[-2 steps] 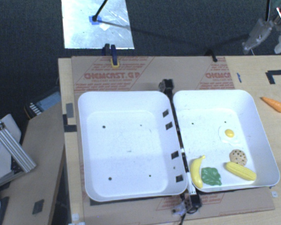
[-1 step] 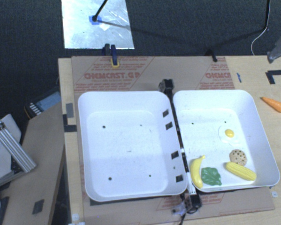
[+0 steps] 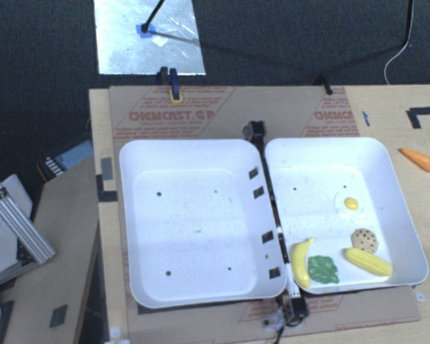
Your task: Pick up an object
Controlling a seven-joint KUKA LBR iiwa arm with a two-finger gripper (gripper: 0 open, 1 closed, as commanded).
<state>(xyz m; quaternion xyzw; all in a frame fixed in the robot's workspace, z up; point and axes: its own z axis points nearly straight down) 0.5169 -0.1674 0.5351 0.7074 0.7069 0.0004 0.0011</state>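
"CHEMCAST" print, red, on brown sheet (image 3: 197, 107) under white bins (image 3: 131, 208).

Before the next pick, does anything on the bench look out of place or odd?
One thing: a toy carrot lies on the bench outside the right bin, past its right wall. The banana, green leaf, corn cob, cookie and fried egg all lie inside that bin.

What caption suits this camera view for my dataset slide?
Right bin holding banana, green leaf, corn, cookie and fried egg.
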